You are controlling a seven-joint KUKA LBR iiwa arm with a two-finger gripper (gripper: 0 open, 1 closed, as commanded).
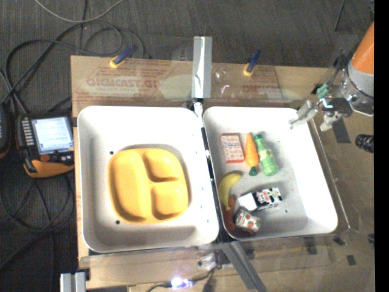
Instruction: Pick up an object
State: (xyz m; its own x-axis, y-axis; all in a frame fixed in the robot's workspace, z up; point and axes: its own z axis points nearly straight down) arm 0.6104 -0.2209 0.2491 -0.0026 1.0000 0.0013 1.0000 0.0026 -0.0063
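Yellow tray [149, 183] (one), one banana [227, 187]

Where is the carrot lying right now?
The carrot lies in the right bin, toward its back, between the pink card and the green bottle.

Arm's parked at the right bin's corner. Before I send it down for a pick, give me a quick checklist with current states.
1. Gripper clear of the objects: ok, it sits over the right bin's upper right corner, nothing between its fingers.
2. Finger opening: ok, the fingers look spread.
3. Isolated target: ok, the pink packet lies flat, apart from the rest.
4. Carrot and green bottle: not ok, they touch side by side.
5. Banana, black-and-white toy and red-and-white carton: not ok, crowded by the bin's left wall.
6. Yellow tray in left bin: ok, out of the way.
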